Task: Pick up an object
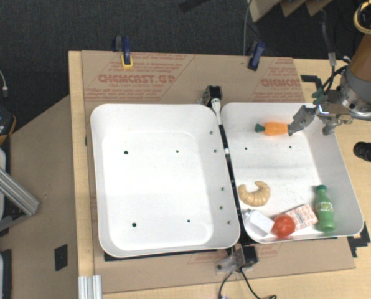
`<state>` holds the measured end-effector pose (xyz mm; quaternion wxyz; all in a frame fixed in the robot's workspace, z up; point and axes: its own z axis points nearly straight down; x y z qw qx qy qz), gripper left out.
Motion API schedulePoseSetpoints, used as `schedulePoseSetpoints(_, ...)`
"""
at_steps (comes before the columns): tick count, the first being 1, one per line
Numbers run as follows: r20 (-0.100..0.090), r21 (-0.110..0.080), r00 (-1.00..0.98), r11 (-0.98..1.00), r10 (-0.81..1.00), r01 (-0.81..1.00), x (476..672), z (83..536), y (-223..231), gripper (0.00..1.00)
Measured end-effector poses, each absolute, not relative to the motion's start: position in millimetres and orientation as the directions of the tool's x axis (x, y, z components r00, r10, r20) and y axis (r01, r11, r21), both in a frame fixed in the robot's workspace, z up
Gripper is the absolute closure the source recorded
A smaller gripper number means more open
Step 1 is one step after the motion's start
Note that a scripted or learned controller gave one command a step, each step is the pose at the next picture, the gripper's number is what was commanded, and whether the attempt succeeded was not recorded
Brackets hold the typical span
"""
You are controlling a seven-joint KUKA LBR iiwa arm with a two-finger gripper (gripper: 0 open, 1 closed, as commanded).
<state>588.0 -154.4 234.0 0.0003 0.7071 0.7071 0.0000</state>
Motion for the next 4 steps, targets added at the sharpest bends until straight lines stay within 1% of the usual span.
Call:
schedulePoseSetpoints(1,0.0,0.012,-0.008,0.008,1.0,1.0,588.3,322,-89,0.0)
schedulePoseSetpoints(2,0.001,0.015,-0.007,0.007,1.0,1.0,556.4,430,-36,0.0)
schedulePoseSetpoints(3,0.002,0.009,-0.007,0.007,1.0,1.0,524.5,473,24,0.0)
schedulePoseSetpoints(4,0.005,0.009,-0.013,0.013,1.0,1.0,494.9,540,114,0.0)
